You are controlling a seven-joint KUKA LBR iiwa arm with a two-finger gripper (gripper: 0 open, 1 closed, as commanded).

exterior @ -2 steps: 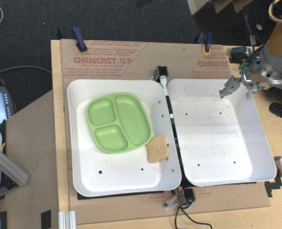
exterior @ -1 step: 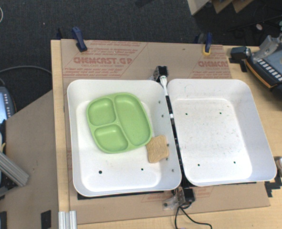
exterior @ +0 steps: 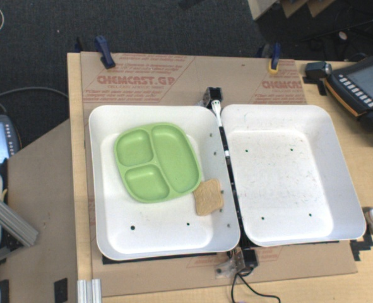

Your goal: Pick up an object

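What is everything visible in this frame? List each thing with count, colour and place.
Bins: 2, white, side by side on the bench; left bin, right bin.
Divided plate: 1, green, three compartments, lying in the left bin, upper middle.
Flat tan piece: 1, tan, squarish, in the left bin touching the plate's lower right edge; what it is I cannot tell.
Bench board: 1, brown with red lettering, under both bins.
Clamps: 2, on the board's far edge; blue clamp at left, blue and yellow clamp at right.
Handheld pendant: 1, dark with orange trim, at the upper right.
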